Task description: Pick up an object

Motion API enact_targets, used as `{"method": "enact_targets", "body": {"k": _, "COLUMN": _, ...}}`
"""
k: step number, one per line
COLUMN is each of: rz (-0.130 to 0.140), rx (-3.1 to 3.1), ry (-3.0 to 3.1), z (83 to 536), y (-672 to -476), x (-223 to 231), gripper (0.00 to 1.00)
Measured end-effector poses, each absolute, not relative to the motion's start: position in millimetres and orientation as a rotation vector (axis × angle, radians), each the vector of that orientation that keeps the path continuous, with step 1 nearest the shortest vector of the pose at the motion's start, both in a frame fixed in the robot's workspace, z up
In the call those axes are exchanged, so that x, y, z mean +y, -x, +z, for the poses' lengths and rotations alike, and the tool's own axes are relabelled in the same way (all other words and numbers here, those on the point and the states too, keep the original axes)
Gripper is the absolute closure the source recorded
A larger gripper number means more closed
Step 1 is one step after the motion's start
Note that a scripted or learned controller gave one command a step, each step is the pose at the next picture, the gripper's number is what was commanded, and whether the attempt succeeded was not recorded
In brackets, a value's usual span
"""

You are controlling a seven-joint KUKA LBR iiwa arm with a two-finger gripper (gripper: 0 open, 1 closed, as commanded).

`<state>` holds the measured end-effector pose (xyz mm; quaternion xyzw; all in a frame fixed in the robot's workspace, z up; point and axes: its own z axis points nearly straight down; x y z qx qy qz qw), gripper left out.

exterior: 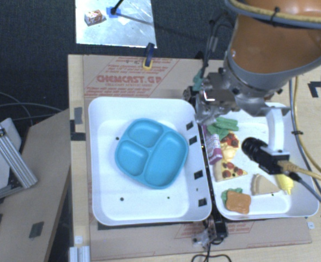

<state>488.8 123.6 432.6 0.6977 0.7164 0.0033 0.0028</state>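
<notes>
In the left bin (97, 162) one blue divided plate (151, 152) lies mid-floor, with bare room along every wall. The right bin (304, 203) crowds about seven toy foods, including one pizza slice (229, 171) and one sandwich (238, 201). The gripper (208, 112) hangs over its far-left corner; its grip cannot be judged.

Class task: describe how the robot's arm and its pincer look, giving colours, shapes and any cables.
The arm is a thick rounded body with a glossy orange band above a grey ring. Below it sits a darker grey metal wrist block with thin black cables running along it. The pincer is small, of grey metal.
</notes>
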Motion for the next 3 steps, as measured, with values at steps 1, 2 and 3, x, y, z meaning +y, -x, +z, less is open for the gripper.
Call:
{"method": "enact_targets", "body": {"k": 1, "rz": -0.010, "rx": 2.222, "ry": -2.225, "z": 347.0, "y": -509.7, "x": 117.4, "gripper": 1.00}}
{"method": "enact_targets", "body": {"k": 2, "rz": -0.005, "rx": 2.222, "ry": -2.224, "z": 291.7, "y": -485.5, "x": 98.0, "gripper": 1.00}}
{"method": "enact_targets", "body": {"k": 3, "rz": 0.026, "rx": 2.224, "ry": -2.207, "z": 432.0, "y": -487.7, "x": 122.8, "gripper": 1.00}}
